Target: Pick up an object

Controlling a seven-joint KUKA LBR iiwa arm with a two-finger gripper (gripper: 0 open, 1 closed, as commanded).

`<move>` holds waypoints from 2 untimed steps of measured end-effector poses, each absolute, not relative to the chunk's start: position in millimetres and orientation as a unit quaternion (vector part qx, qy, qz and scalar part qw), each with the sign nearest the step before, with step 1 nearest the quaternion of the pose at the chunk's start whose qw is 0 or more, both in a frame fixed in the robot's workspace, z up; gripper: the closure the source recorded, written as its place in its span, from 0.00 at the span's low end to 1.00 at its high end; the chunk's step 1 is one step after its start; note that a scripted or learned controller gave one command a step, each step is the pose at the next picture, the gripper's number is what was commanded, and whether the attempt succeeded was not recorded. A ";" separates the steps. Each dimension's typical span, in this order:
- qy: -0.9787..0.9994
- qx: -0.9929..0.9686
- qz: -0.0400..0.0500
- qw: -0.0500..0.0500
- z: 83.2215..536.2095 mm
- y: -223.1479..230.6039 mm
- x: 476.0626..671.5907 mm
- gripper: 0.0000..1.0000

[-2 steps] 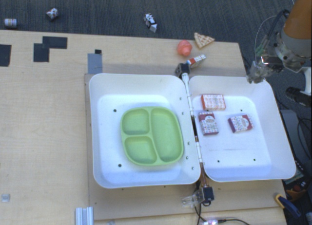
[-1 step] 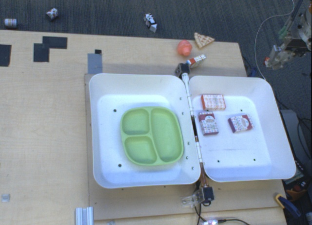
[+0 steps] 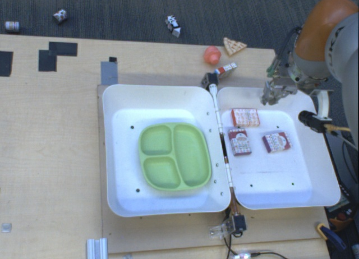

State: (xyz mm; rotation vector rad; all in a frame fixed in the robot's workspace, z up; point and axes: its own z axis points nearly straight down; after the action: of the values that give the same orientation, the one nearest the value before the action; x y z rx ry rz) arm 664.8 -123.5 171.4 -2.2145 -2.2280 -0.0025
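Three small packets lie in the right bin (image 3: 280, 188): a red and white checked box (image 3: 245, 118) at the back, a dark red packet (image 3: 240, 142) in front of it, and another dark red packet (image 3: 276, 142) to its right. My gripper (image 3: 273, 94) hangs over the back rim of the right bin, behind and to the right of the checked box, apart from all three packets. Nothing shows between its fingers. The grey arm with its orange band (image 3: 322, 22) reaches in from the upper right.
The left bin (image 3: 120, 140) holds a green divided plate (image 3: 174, 156). Behind the bins on the bench lie a red ball (image 3: 212, 55), a pizza-slice toy (image 3: 234, 45) and a small marker-like piece (image 3: 225, 69). Small bits lie scattered on the dark floor beyond.
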 end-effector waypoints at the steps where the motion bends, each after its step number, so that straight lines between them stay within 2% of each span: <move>1: -0.708 -0.706 -0.001 -0.003 235.9 -207.1 643.9 1.00; 2: -0.709 -0.705 -0.002 -0.001 206.7 -117.6 662.2 1.00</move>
State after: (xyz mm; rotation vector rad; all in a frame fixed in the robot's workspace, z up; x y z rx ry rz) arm 662.2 -117.6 206.7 -2.2157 -2.2296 -0.0051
